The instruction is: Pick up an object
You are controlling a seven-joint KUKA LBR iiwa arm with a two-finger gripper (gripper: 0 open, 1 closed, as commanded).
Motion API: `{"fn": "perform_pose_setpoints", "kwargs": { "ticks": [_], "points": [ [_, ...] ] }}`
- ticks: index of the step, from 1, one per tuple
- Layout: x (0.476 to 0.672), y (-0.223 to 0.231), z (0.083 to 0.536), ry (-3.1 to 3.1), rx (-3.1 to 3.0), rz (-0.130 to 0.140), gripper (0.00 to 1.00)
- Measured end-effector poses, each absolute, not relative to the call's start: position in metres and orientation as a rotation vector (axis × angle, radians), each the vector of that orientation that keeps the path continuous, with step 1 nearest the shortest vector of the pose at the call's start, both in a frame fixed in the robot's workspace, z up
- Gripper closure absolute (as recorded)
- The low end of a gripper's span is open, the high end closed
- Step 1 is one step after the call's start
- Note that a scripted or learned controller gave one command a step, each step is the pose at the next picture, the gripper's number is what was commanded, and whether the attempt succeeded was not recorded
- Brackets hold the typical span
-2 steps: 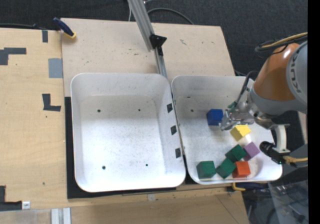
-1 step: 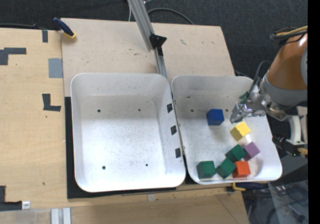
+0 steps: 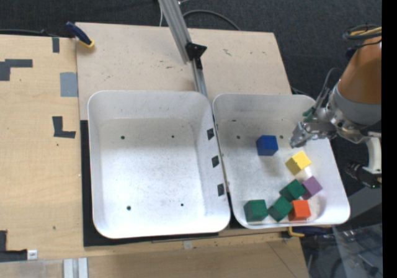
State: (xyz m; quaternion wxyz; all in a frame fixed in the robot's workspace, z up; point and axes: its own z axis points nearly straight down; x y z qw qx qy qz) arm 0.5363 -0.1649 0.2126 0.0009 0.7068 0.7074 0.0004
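Two shallow white bins are seen side by side on the bench [image 3: 155,53]. In the right bin [image 3: 248,109] several small blocks are found, while in the left bin [image 3: 105,115] only dark specks and a few small dots on the floor can be made out. A blue cube [image 3: 267,145] is placed alone near the middle of the right bin. A yellow cube [image 3: 298,162] is located to its right and a little nearer to the front. In front of the yellow cube, a purple block [image 3: 312,185] is seen, and beside it a dark green block [image 3: 292,190]. At the front wall, a green cube [image 3: 255,210], another green block [image 3: 280,208] and an orange cube [image 3: 301,209] are gathered closely together; it cannot be told with certainty which of them are touching. The arm [image 3: 363,87] is reached in from the right, and its gripper [image 3: 299,137] is held low over the right side of the right bin, between the blue cube and the yellow cube but apart from both. Whether the tool is released or clenched cannot be told, because its tip is small and unclear. No block is seen in it. A metal rail [image 3: 173,13] is laid diagonally from the top toward the gap between the bins.
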Motion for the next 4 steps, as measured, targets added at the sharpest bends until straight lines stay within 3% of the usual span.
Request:
{"fn": "perform_pose_setpoints", "kwargs": {
  "ticks": [1, 4],
  "points": [
    [0.558, -0.117, 0.219, 2.229, 2.215, 0.002, 1.0],
    [0.59, 0.061, 0.215, 2.231, 2.215, -0.001, 1.0]
  ]
}}
